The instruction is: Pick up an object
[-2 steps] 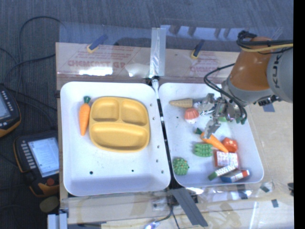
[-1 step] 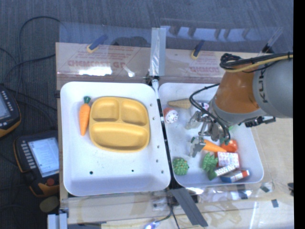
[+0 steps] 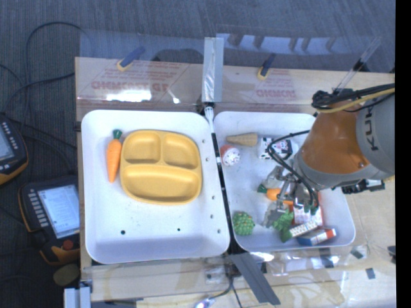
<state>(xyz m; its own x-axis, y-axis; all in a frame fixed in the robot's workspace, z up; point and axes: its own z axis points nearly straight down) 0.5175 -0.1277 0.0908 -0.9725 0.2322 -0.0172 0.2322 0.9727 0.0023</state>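
Observation:
My gripper (image 3: 290,199) hangs low in the right bin (image 3: 343,226), below the orange band of the arm (image 3: 334,147). It is in among a cluster of small toys: an orange piece (image 3: 274,194) at its left, a green leafy piece (image 3: 282,222) below it and a red and white box (image 3: 307,224) at its lower right. I cannot tell whether anything is in its grasp. A green broccoli toy (image 3: 243,222) lies apart near the bin's front left. A tan cone (image 3: 241,139) and a white and red ball (image 3: 230,156) lie at the back left.
The left bin (image 3: 103,230) bears a yellow divided plate (image 3: 160,166) with a carrot (image 3: 113,158) beside it on the left. A black and white item (image 3: 275,148) lies next to the arm. A blue and red marker (image 3: 318,237) rests by the right bin's front wall.

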